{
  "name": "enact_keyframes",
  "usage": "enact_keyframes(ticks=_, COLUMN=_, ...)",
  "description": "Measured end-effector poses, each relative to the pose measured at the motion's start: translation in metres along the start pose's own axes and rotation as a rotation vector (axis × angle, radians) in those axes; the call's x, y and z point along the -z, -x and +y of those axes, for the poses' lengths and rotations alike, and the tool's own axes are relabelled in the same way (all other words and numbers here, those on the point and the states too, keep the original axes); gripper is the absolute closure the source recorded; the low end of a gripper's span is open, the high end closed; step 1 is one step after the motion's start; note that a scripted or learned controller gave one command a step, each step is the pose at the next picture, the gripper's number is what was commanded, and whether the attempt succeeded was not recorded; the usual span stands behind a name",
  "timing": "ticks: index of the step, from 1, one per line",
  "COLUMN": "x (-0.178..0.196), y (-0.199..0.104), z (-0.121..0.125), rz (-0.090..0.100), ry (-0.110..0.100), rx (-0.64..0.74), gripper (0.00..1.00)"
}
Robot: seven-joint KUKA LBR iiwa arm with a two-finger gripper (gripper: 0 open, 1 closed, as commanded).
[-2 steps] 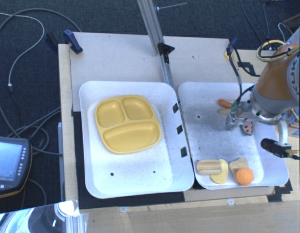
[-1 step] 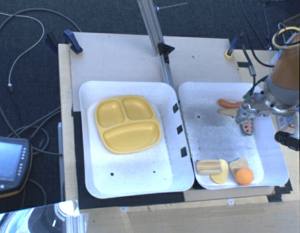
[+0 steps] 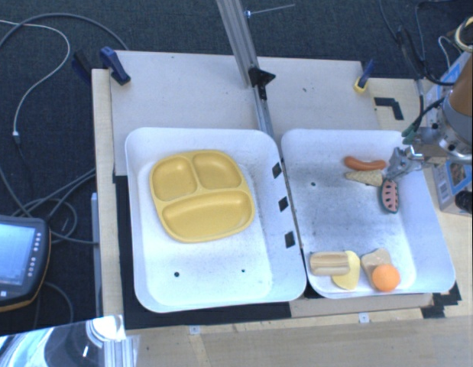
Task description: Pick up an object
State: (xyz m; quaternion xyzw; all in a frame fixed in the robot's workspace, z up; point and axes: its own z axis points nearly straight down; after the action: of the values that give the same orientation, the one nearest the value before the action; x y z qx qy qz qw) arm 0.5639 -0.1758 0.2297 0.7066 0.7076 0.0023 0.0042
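A watermelon slice [image 3: 390, 196] is lying in the right bin [image 3: 351, 228], near its far right side. It is judged to be the thing most likely to be picked, because it is the closest toy to the gripper [image 3: 400, 164]. The slice is lying just below and a little to the left of the gripper in the camera view. Its long side is running up and down the picture, tilted only a bit. It is pink-red with dark seeds and a green edge.

Just beside its top end, a pale cone shape [image 3: 364, 177] is lying flat, and an orange-red sausage [image 3: 365, 162] is lying above that. Both are stretched left to right.

The gripper is being held low over the bin's right side. Whether it is wide or narrow cannot be told, and nothing is seen held in it.

At the bin's near edge, a bread roll [image 3: 328, 263], a yellow piece [image 3: 347, 275] and an orange ball [image 3: 386, 277] are resting together. A yellow plate [image 3: 202, 195] is lying in the left bin [image 3: 213, 281].
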Motion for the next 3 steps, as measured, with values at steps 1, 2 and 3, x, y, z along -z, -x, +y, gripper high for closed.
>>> enact_keyframes(ticks=1, x=0.046, y=-0.003, z=0.007, rz=0.001, ry=-0.002, rx=0.001, gripper=1.0)
enact_keyframes(ticks=2, x=0.048, y=-0.055, z=0.031, rz=0.003, ry=-0.005, rx=0.006, gripper=1.0)
enact_keyframes(ticks=3, x=0.031, y=-0.114, z=0.047, rz=0.006, ry=-0.011, rx=0.006, gripper=1.0)
